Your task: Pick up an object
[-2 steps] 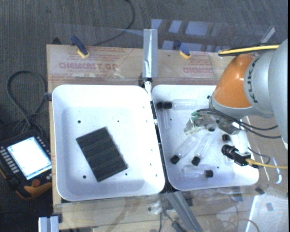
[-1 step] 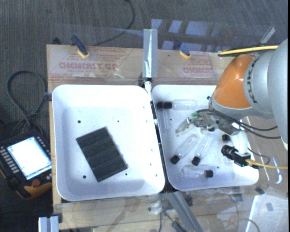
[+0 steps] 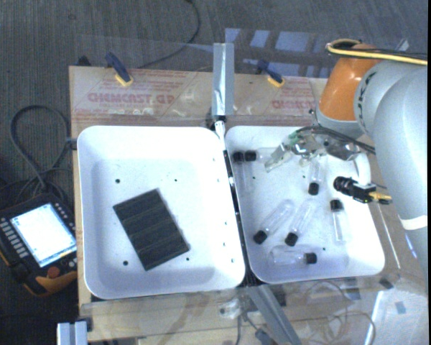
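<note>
Grey arm housing (image 3: 401,142) with its orange band (image 3: 343,92) filled the right side of the frame, closest to the lens, reaching over the right bin (image 3: 373,261). At its end the gripper (image 3: 291,149) hung low over the upper middle of that bin, with pale fingers (image 3: 275,157) pointing toward the frame's left; whether they were spread or pressed together could not be told, and nothing was seen between them. Clear vials with black caps (image 3: 287,225) lay scattered across the bin floor, most of them lower in the frame than the gripper and apart from it. One small black cap (image 3: 248,155) lay just left of the fingers, near the bin's upper left corner. Another vial (image 3: 314,178) lay just below and right of the gripper. The left bin (image 3: 93,157) held a dark ribbed slab (image 3: 150,228), tilted, well apart from the gripper. A handheld screen unit (image 3: 36,236) sat at the frame's far left, off the bench.
</note>
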